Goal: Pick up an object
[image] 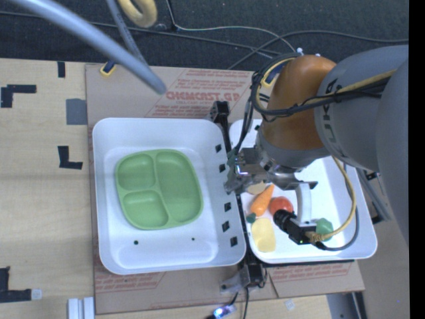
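Hovering over right bin (pixel 362 244), end effector (pixel 247 178) nr carrot (pixel 262 200), tomato (pixel 281 205); grip state unclear. Green plate (pixel 159 188) in left bin (pixel 109 138).

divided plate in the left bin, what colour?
Light green plate, clearest in the camera view.

A robotics lab: a grey and orange arm (pixel 305 111) over two white bins (pixel 106 145) on a cardboard-covered worktop (pixel 199 88) with loose cables (pixel 219 28)

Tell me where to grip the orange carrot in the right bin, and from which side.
Grip the carrot across its thicker lower-left half, coming straight down. It lies flat and slanted, tapering toward the upper right, where the arm overhangs it. The red piece crowds its right side.
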